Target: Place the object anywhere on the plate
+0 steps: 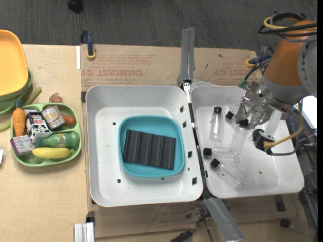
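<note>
Clear vials with black caps lie scattered in the right bin [282, 183]; one vial [237, 139] stands tilted just under the end effector [246, 116], and whether it is actually gripped cannot be told from the camera view. The rig conceals how that tool's tips stand, so their state is unknown. The teal plate [127, 135] sits in the middle of the left bin [101, 185], already carrying a dark ribbed block [149, 148]. Another vial [216, 123] lies near the bin's left wall. The arm [287, 69] hangs low over the vials, probably because the pick comes first. On the tabletop [45, 195], a green tray [75, 147] holds toy food.
</note>
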`<state>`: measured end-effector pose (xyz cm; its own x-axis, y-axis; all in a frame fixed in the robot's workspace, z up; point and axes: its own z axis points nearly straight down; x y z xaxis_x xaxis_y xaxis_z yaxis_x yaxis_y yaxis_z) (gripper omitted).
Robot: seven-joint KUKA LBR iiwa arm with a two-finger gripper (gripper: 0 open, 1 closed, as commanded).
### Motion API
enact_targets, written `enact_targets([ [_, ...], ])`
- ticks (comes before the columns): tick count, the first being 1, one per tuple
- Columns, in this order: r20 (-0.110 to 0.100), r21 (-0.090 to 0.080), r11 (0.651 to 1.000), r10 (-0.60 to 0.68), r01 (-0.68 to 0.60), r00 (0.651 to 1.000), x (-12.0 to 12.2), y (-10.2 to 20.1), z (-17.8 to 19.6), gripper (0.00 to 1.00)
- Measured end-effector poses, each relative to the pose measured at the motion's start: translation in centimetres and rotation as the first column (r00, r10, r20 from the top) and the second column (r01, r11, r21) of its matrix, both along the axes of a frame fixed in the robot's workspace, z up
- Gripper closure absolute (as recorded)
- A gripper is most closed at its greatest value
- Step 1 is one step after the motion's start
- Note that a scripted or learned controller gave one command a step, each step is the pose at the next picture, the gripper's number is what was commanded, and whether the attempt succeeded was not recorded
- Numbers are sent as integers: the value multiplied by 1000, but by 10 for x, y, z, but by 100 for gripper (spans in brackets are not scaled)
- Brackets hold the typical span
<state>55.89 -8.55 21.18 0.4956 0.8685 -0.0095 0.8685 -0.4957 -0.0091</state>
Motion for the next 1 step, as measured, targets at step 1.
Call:
enact_targets([
  [1, 0, 0, 1000, 0, 0, 1000, 0, 0, 0, 0],
])
